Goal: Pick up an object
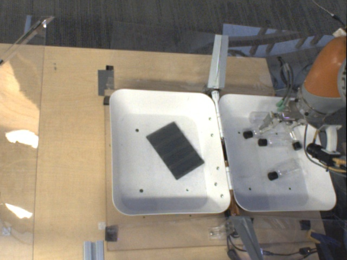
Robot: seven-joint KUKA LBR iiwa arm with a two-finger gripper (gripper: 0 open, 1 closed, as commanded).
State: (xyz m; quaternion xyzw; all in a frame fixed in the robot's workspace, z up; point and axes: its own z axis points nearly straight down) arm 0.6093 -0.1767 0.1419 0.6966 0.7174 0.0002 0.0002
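A flat dark grey rectangular pad (175, 149) lies askew in the middle of the left bin (124, 194). The arm's orange-banded wrist (325, 80) hangs over the far right side of the right bin (320, 199). Its gripper (274, 121) reaches left and down over that bin's far half, well away from the grey pad. Several small black pieces with clear parts (272, 175) lie on the right bin's floor near and below the gripper. I cannot tell whether any of them touches the gripper.
The two bins meet at a narrow seam (222, 150), with a grey metal bracket (218, 64) behind it. Cables and hardware (325, 153) crowd the right bin's right rim. Wooden bench top (59, 145) stretches to the left.
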